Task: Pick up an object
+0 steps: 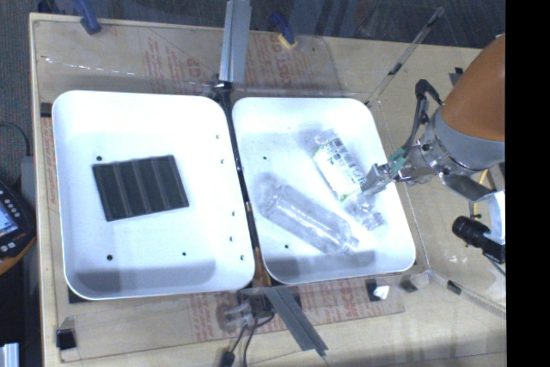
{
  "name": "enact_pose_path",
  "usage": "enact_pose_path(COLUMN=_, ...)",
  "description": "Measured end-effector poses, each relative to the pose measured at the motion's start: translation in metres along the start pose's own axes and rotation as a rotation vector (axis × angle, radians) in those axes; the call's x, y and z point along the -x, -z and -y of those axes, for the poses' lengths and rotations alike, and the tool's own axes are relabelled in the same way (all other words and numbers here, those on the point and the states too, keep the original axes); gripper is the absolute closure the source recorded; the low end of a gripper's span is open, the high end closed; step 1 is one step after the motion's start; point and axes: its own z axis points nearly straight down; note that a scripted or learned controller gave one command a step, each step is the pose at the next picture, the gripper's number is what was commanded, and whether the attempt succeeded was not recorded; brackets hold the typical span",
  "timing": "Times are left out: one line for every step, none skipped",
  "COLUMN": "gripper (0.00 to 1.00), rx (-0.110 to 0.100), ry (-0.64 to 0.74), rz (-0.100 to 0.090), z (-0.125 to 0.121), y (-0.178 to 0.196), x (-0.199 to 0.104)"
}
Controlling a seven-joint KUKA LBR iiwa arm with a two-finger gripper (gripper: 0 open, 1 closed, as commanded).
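Camera view: I looked down at a slant on the bench (155, 56) with its two shallow white bins side by side.
Left bin (77, 125): I saw a dark ribbed rectangular pad (140, 186) lying flat left of its middle, turned slightly off square.
Right bin (275, 120): it held two clear plastic bottles.
Bottle with green-and-white label (336, 163): it lay on its side in the right half, slanting from upper left down to lower right, its lower end close to the bin's right wall.
Plain clear bottle (302, 217): it lay on its side nearer the front of the bin, also slanting down to the right, just beside the labelled one.
Arm (477, 112): it reached in from the right, the orange band above the grey wrist, over the bench just outside the right bin.
Gripper (376, 178): it sat low over the bin's right edge, at the lower end of the labelled bottle.
Fingers: I could not tell how they stood, nor whether anything was between them.
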Motion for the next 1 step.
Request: enact_pose_path(gripper=0.00, rx=-0.005, ry=0.019, rz=-0.002, z=-0.0855, y=-0.0893, x=0.0121)
